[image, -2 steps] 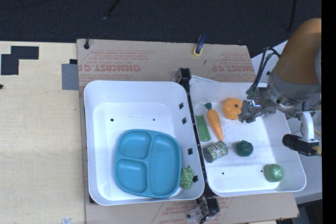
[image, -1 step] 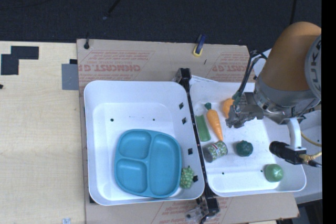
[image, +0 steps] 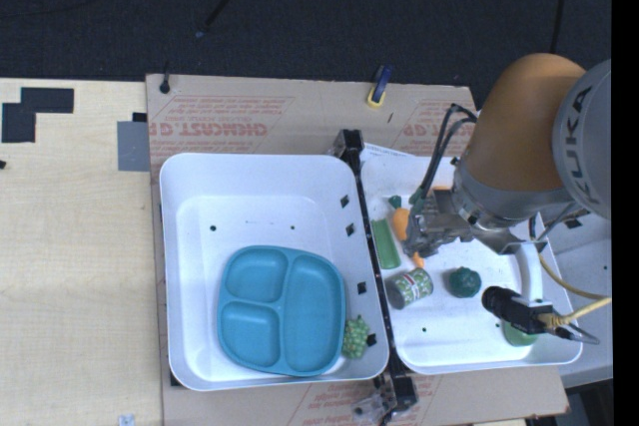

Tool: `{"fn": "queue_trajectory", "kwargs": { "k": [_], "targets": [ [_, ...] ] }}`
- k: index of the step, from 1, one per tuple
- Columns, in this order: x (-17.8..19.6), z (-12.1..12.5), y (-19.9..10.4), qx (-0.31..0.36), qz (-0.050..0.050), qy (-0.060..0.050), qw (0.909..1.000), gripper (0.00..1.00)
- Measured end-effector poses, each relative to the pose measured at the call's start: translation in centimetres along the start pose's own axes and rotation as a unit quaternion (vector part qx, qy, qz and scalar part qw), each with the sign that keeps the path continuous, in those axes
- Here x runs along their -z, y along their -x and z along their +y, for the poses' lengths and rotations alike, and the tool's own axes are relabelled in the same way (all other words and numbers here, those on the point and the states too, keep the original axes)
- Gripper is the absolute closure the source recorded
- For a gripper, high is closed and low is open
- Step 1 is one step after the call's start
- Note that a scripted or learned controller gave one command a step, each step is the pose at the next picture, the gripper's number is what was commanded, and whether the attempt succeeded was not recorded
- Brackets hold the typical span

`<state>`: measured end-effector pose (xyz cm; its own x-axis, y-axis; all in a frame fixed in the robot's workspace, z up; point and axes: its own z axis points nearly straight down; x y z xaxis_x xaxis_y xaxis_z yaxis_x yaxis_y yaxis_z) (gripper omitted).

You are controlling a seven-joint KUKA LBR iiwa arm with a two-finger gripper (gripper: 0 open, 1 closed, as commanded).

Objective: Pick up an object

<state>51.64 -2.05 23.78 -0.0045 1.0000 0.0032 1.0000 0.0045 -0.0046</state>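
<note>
The gripper (image: 420,232) reaches down into the right bin (image: 469,354); I cannot tell whether it is open or shut. An orange piece (image: 399,222) lies touching it on the left, a green stick (image: 386,242) just beyond. Just below sits a small can (image: 410,287) (on its side), with a dark green ball (image: 463,282) near it. The left bin (image: 190,214) bears a blue divided plate (image: 283,309) and green grapes (image: 354,337).

Both shallow white plastic bins (image: 262,183) look smooth with a slight sheen. The blue divided plastic tray (image: 282,308) has a soft satin gloss. The bins rest on a brown printed cardboard sheet (image: 262,119), matt and papery, over a pale wood-grain table (image: 70,254). My orange band (image: 521,127) shines smoothly; the grey casing (image: 597,137) beside it looks painted and semi-gloss. The small green can (image: 410,287) shows a metallic lid.
</note>
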Motion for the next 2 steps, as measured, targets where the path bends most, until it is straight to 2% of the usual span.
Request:
{"fn": "queue_trajectory", "kwargs": {
  "k": [1, 2],
  "targets": [
    [-1.8, -3.2, -4.4, -0.001, -0.001, -0.002, 1.0, 1.0],
    [-0.2, -3.5, -6.9, -0.001, -0.001, 0.001, 1.0, 1.0]
  ]
}}
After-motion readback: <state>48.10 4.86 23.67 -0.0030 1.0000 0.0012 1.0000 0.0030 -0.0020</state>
